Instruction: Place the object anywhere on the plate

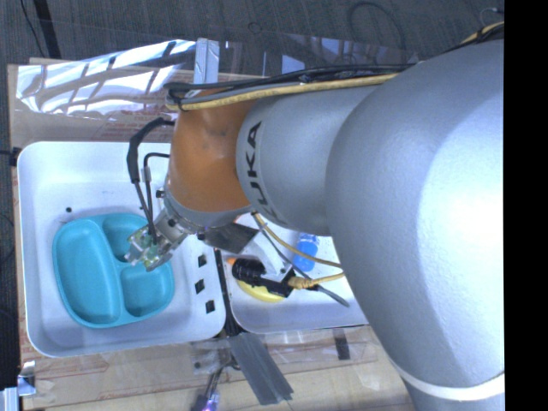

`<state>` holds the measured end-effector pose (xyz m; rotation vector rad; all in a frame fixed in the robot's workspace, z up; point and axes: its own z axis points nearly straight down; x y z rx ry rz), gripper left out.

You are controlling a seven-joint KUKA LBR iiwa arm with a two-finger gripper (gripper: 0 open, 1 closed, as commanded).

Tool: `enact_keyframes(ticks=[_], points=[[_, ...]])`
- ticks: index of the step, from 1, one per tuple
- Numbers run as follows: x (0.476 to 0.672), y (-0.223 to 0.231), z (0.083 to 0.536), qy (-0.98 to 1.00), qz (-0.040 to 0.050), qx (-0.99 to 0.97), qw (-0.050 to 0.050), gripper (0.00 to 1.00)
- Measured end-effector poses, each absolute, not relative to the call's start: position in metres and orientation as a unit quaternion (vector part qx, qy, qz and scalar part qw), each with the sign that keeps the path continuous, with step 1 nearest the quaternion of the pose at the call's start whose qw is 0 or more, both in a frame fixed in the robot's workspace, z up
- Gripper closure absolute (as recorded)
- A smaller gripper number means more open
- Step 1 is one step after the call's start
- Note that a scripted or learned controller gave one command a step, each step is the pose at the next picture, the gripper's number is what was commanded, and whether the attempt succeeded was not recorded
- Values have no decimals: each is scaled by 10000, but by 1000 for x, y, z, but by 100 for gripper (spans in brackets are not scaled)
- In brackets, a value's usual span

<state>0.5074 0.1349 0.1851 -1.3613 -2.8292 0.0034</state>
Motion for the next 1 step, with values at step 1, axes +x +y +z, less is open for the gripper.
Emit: enact_keyframes(ticks=[1], points=[[508, 135, 185, -9009, 9, -4340, 8, 0]])
